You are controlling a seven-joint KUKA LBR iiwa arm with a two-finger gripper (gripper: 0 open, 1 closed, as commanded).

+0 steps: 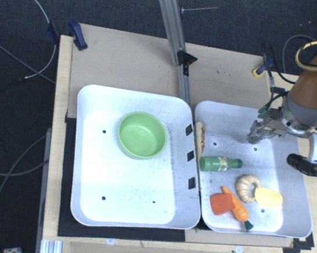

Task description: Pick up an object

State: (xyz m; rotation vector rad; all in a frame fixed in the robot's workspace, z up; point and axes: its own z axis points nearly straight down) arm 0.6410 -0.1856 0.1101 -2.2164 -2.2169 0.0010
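Clutter sits nearest the camera in the right-hand shallow white plastic bin (284,228): an orange and red toy carrot-like piece with a dark green tip (230,206) lies by the near rim, and just beyond it a beige ring-shaped toy like a bagel (247,187) touches a pale yellow rounded toy (268,197). Farther in, a green plastic bottle lying on its side (219,164) points its cap right, beside a tan stick-like object (199,137) leaning along the bin's left wall. Any of these could serve as the object to pick; all lie loose, likely tipped in at random. The left white bin (84,200) carries a light green round bowl (141,134), upright, probably as a drop target. Farthest, the end effector (258,134) hangs over bare floor at the right bin's back, well apart from the toys; whether its fingers are apart or together I cannot tell. Everything rests on a tan table (127,60).
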